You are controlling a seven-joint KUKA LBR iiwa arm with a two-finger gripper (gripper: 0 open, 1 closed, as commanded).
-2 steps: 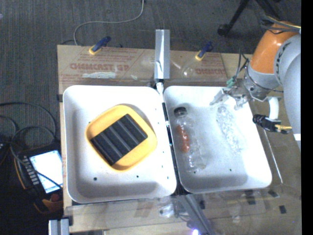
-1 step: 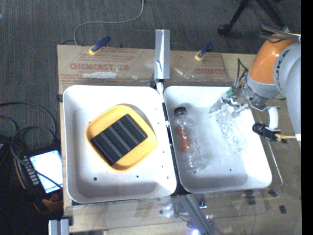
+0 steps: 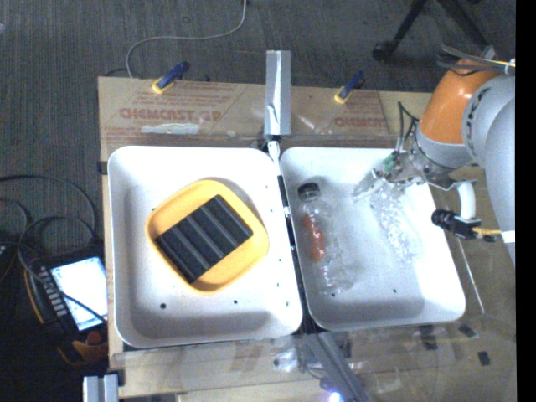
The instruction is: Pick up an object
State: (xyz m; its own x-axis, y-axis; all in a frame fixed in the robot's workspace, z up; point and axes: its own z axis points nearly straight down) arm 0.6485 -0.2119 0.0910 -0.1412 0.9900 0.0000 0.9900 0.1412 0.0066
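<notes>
Clear plastic wrap (image 3: 394, 216) trails from just below the gripper (image 3: 400, 167) across the right bin (image 3: 435, 304). The gripper sits near that bin's upper right edge (whether it is clenched or released cannot be told). Left of it lies a bottle (image 3: 312, 224), close to the divider wall. Farther left, the other bin (image 3: 126, 224) holds a yellow tray (image 3: 209, 234).

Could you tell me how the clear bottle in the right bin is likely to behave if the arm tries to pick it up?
The bottle lies on its side, so a nudge would probably roll it across the bin. It looks like thin clear plastic, likely light, and may dent under a squeeze. Its smooth, rounded wall could slip out of a loose pinch.
</notes>
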